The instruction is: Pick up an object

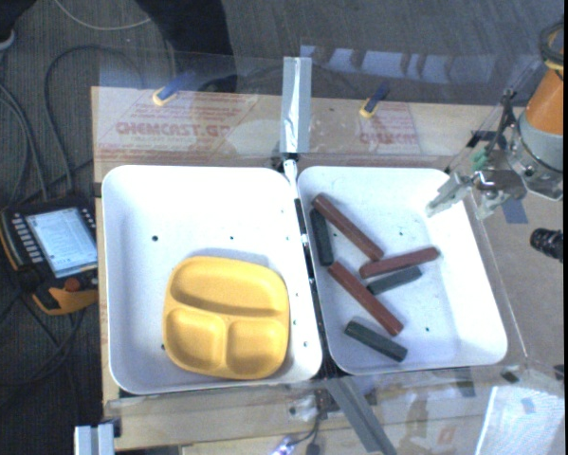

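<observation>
The right bin (478, 335) holds several short bars. Three are reddish brown: a long one (345, 227) at the upper left, one (400, 261) in the middle, one (364, 298) slanting below it. Three are dark: one (320, 236) along the bin's left wall, one (393, 280) under the middle brown bar, one (376, 340) near the front. My gripper (466, 197) hangs over the bin's upper right corner, above and right of the bars. Its fingers stand open with nothing between them.
A yellow three-compartment tray (229, 316) lies in the left bin (132, 216). A raised divider (302, 254) separates the bins. A teach pendant (51, 245) and cables lie on the floor at the left. A metal post (296, 102) stands behind the bins.
</observation>
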Controlling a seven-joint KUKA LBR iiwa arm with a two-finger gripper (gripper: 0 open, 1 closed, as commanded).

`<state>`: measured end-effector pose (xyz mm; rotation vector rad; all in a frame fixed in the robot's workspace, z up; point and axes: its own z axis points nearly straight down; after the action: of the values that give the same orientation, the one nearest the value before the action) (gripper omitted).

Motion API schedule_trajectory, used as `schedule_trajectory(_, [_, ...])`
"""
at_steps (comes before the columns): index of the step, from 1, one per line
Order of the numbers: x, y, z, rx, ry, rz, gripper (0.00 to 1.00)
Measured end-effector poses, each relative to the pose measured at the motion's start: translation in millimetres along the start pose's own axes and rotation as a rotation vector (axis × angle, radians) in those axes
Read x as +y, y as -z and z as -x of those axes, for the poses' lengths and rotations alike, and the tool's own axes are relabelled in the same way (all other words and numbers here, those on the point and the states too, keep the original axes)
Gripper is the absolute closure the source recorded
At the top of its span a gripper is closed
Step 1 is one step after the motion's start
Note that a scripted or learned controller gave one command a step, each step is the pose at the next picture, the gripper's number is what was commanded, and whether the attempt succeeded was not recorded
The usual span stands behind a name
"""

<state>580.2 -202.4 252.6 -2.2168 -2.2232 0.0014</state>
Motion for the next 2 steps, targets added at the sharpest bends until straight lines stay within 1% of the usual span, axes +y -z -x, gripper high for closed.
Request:
schedule_trajectory(1, [-5.7, -131.9, 19.0, 0.001, 0.03, 0.0, 0.0])
schedule_trajectory(2, [2.0, -157.8, 11.3, 0.002, 0.079, 0.005, 0.0])
